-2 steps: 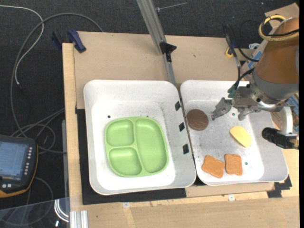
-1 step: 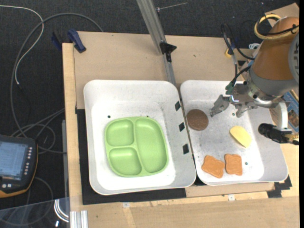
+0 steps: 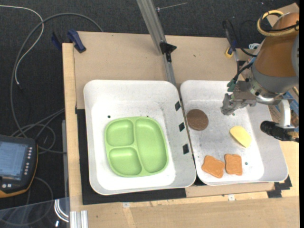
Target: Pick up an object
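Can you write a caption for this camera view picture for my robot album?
Robot hand hovers over the right bin near a brown cookie, with a green plate in the left bin.

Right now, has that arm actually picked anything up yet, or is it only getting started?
Nothing looks picked up yet. The gripper hangs over the right bin, between the brown disc and the yellow piece. Those and two orange pieces lie on the bin floor. Lowering, gripping and lifting remain.
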Robot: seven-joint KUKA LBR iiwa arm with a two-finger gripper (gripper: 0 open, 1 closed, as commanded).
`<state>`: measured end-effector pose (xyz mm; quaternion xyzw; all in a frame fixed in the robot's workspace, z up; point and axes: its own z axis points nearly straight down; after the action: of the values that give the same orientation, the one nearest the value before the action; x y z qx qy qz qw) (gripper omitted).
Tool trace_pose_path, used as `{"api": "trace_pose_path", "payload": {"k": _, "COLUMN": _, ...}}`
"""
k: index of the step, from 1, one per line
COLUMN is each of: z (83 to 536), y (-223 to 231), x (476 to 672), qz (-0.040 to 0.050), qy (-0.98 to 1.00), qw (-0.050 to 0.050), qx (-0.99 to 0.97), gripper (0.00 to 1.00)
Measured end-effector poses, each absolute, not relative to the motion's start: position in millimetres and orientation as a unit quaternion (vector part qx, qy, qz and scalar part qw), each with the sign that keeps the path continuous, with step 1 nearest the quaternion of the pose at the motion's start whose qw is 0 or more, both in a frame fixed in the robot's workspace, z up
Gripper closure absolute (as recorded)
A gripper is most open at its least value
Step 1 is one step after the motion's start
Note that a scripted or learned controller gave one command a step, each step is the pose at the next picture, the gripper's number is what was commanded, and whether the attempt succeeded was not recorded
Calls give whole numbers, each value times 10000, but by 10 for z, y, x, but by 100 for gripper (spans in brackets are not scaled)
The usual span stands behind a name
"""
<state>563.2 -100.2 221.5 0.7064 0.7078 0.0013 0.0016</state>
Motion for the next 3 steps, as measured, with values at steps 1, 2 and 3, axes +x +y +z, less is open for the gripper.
{"api": "trace_pose_path", "payload": {"k": 1, "z": 3824, "y": -1088, "x": 6111, "qz": 35, "qy": 7081, "qw": 54, "qx": 7061, "gripper": 100}}
{"api": "trace_pose_path", "payload": {"k": 2, "z": 4421, "y": -1770, "x": 5942, "qz": 13, "qy": 7048, "qw": 53, "qx": 7094, "gripper": 100}}
{"api": "trace_pose_path", "payload": {"k": 3, "z": 4378, "y": -1723, "x": 5951, "qz": 0, "qy": 7075, "qw": 11, "qx": 7067, "gripper": 0}}
